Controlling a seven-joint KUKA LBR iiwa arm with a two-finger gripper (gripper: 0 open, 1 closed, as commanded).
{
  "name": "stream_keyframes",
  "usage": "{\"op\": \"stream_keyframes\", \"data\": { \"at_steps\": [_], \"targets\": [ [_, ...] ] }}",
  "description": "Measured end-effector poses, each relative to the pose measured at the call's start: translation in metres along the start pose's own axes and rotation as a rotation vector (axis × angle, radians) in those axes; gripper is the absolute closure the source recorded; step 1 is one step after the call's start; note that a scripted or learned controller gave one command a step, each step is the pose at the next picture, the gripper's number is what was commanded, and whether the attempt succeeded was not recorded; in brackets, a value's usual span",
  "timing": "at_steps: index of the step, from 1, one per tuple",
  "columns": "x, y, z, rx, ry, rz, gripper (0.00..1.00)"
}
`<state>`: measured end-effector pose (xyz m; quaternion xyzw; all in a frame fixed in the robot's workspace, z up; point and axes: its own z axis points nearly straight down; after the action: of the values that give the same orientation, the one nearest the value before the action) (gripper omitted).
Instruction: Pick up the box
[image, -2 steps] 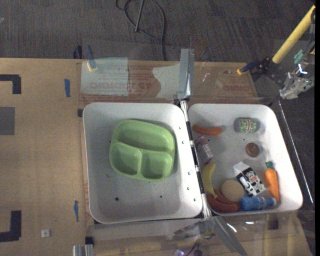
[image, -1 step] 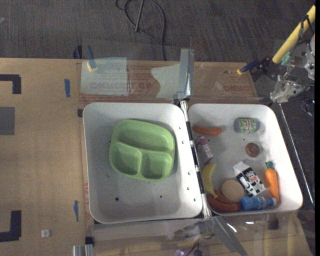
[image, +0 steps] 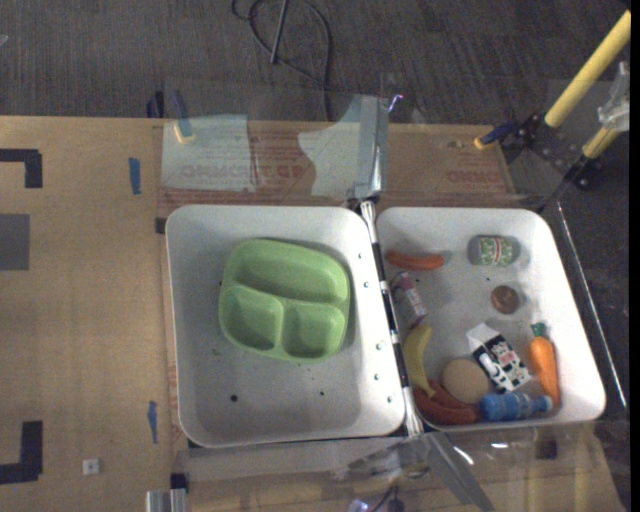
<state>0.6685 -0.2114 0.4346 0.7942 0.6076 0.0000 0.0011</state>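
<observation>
Spreading across the scene is the brown tabletop (image: 80, 300), bearing two white bins side by side. Left bin (image: 200, 400) holds a green divided plate (image: 285, 298), lying flat a little far of its middle. Right bin (image: 570, 300) holds the small things. Along its left wall a banana (image: 416, 358) curves toward the near side, with a red sausage (image: 447, 410) at the near edge just beyond its tip. A second sausage (image: 415, 261) lies at the far left corner. The box (image: 499, 360), a small white carton with dark print, lies tilted near the bin's near right part, between a tan egg-like ball (image: 464, 380) on its left and a carrot (image: 544, 366) on its right, touching or almost touching both. A blue bottle (image: 514, 405) lies on its side just near of the box. A green can (image: 494, 250) rests at the far side, a small brown disc (image: 506, 298) nearer. The tool's state I cannot tell.
</observation>
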Motion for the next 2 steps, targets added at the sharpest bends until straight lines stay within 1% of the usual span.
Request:
{"op": "stream_keyframes", "data": {
  "at_steps": [2],
  "targets": [
    [0.0082,0.0031,-0.0181,-0.004,-0.004,-0.014,1.0]
  ]
}}
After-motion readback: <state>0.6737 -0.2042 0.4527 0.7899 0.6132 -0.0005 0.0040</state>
